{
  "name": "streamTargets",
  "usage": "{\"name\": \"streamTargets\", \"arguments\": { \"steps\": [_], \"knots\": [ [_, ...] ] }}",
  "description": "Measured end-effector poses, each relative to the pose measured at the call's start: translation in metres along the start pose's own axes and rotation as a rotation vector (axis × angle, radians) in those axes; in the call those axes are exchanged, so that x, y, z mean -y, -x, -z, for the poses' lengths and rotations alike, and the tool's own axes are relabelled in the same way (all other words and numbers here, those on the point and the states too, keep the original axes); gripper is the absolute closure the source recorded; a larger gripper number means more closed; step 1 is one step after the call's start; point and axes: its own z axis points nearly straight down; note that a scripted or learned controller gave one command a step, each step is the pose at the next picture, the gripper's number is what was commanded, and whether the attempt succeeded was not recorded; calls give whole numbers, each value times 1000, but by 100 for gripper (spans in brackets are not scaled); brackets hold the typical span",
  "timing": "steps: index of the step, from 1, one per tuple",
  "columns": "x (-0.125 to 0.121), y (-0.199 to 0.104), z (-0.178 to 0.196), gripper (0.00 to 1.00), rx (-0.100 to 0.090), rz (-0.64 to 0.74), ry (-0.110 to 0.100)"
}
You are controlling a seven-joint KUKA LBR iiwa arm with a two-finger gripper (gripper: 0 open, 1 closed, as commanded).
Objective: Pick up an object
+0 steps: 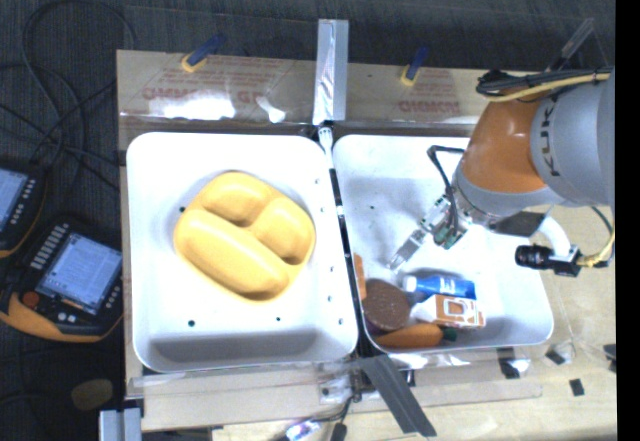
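left bin (pixel 150 229): yellow bread-shaped toy (pixel 243 234) | right bin (pixel 390 169): brown disc (pixel 386 304), blue-white tube (pixel 440 284), small carton (pixel 455 311), orange carrot (pixel 408 335), bunched at near edge | gripper (pixel 415 244): above right bin floor, grasping nothing, claw state unclear

- Setting: robotics lab test cell.
- Evidence: industrial arm (pixel 535 159) over two white bins (pixel 240 349) on a wooden surface (pixel 590 319).
- Teach pendants (pixel 60 279) and loose cables (pixel 60 69) lie left on dark carpet.
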Motion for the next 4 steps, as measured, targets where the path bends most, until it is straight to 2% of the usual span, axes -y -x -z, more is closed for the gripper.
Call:
{"name": "streamTargets", "arguments": {
  "steps": [1,2,3,4],
  "knots": [
    [-41,-47,93,0,-8,188,-4],
    [-50,4,55,0,-9,74,-4],
    [-33,99,5,0,-10,65,-5],
    [-33,99,10,100,-12,66,-11]
  ]
}}
